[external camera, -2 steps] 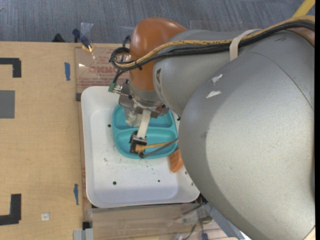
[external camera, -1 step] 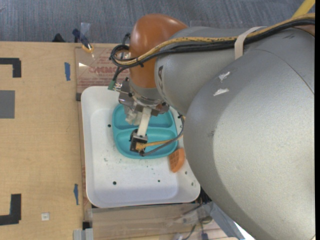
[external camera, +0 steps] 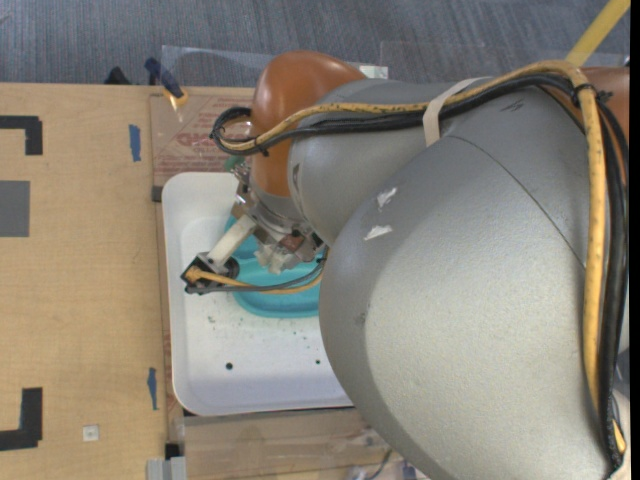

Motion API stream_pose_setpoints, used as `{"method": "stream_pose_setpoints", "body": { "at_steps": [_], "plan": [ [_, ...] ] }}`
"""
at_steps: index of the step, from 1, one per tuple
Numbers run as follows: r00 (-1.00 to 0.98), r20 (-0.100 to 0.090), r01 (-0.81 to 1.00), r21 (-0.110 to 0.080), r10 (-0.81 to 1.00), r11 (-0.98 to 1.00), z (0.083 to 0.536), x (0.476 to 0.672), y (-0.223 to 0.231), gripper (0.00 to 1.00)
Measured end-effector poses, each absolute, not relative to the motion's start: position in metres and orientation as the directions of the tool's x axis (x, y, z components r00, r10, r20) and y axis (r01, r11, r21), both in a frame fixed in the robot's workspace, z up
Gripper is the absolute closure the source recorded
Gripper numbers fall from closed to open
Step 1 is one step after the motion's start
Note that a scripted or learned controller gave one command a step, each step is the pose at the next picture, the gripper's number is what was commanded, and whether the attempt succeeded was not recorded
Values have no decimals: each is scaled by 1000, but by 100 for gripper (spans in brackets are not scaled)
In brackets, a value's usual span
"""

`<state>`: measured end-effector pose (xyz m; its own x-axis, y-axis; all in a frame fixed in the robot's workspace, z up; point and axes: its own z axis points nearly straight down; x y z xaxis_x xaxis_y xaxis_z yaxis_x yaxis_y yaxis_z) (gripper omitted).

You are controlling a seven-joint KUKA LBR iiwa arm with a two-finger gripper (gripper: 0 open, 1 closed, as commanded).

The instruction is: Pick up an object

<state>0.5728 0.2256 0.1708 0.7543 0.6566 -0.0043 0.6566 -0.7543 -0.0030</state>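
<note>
Grey arm [external camera: 470, 268] overhangs white bin [external camera: 200, 368] on wooden bench [external camera: 80, 268].

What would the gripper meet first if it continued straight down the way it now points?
Most likely the teal object lying in the white bin: the gripper hangs directly over it. Depth is unclear, so it may already touch it.

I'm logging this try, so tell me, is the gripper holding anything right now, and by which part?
It cannot be told. The gripper sits low in the white bin over a teal object, with the arm blocking the contact.
</note>
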Motion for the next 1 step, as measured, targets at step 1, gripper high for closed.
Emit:
{"method": "stream_pose_setpoints", "body": {
  "at_steps": [1],
  "plan": [
    [929,-1,371,-2,371,-929,179,528,225,100]
  ]
}}
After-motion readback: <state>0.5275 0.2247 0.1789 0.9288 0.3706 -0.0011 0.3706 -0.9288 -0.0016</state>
